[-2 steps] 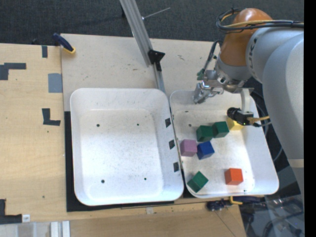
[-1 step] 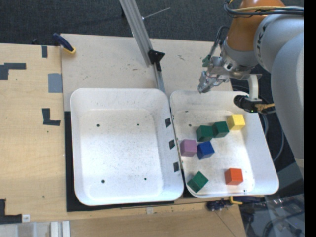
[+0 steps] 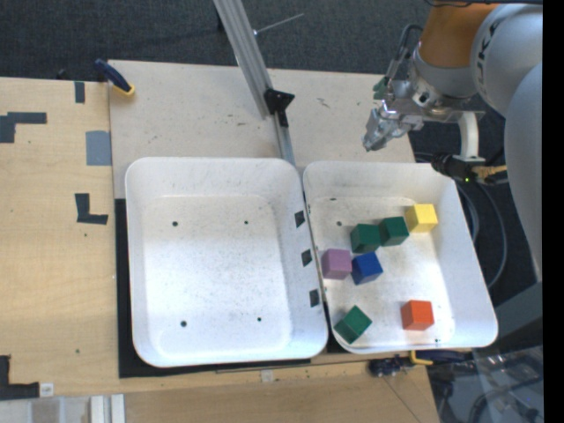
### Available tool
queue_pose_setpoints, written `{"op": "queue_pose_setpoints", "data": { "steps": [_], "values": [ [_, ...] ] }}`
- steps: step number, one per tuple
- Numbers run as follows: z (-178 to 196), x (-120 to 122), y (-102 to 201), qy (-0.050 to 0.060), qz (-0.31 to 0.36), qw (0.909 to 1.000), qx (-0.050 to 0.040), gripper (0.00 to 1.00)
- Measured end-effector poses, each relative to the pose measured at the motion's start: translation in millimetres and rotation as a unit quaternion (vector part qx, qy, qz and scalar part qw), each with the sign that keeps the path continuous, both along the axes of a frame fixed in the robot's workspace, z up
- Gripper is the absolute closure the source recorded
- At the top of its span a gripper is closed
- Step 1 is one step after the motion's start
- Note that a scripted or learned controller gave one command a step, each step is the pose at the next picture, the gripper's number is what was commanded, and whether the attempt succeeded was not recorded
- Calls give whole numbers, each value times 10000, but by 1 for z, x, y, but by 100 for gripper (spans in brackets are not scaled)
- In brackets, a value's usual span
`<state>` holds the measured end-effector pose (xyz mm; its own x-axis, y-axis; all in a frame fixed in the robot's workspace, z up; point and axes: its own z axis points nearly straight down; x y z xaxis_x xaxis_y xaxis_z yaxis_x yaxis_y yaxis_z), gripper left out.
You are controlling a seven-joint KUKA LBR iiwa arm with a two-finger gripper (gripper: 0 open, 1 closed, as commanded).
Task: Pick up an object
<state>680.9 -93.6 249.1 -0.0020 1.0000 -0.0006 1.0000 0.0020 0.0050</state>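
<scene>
currently, item one: the end effector [image 3: 381, 135] is hanging above the surface [image 3: 203, 122], just beyond the far rim of the right bin [image 3: 467, 263]; how far it is opening cannot be told, and nothing is showing in its grasp. item two: all blocks are lying in the right bin, nearer the camera than the end effector. the yellow block [image 3: 422, 217] is sitting closest, to its right, touching a green block [image 3: 394, 230], which is touching a second green block [image 3: 365, 237]. the blue block [image 3: 367, 267] is touching the purple block [image 3: 336, 263]. the orange block [image 3: 418, 315] and a third green block [image 3: 353, 323] are lying farthest. item three: the left bin [image 3: 141, 236] is lying to its left.
</scene>
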Motion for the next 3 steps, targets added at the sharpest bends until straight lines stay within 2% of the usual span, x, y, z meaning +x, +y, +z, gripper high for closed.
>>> {"op": "queue_pose_setpoints", "data": {
  "steps": [1, 2, 3],
  "values": [
    [-3, -26, 52, 36, 16, 10000, 9, 100],
    [-18, -38, 106, 42, 22, 10000, 10, 100],
    [-13, -60, 152, 39, 19, 10000, 9, 100]
  ]
}}
